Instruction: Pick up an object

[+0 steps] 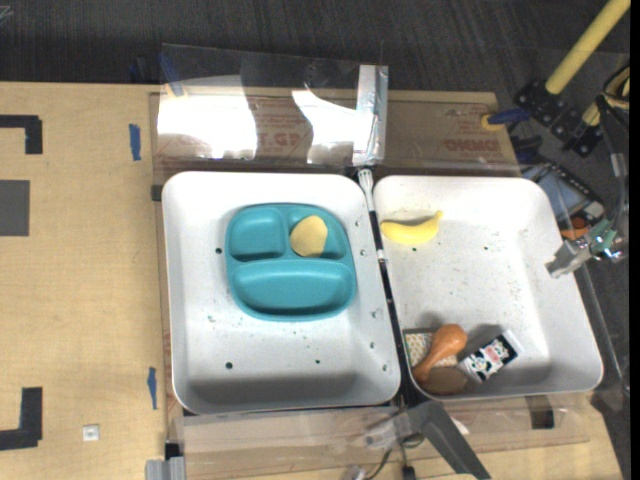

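Observation:
The right bin (520, 203) holds a yellow banana (410, 229) at its far left corner. At its near left lie an orange-brown drumstick-shaped toy (440, 353) and a small black-and-white carton (489, 356), touching each other. A tan waffle-like piece (413, 345) sits beside the drumstick. My gripper (577, 257) hovers at the right rim of this bin, well away from all of these objects, with nothing seen in it.
The left bin (200, 348) holds a teal divided plate (290, 288) with a yellow round item (309, 235) in its far right compartment. A clear plastic sheet (270, 118) stands behind the bins. Cables and a yellow pole (595, 33) are at the far right.

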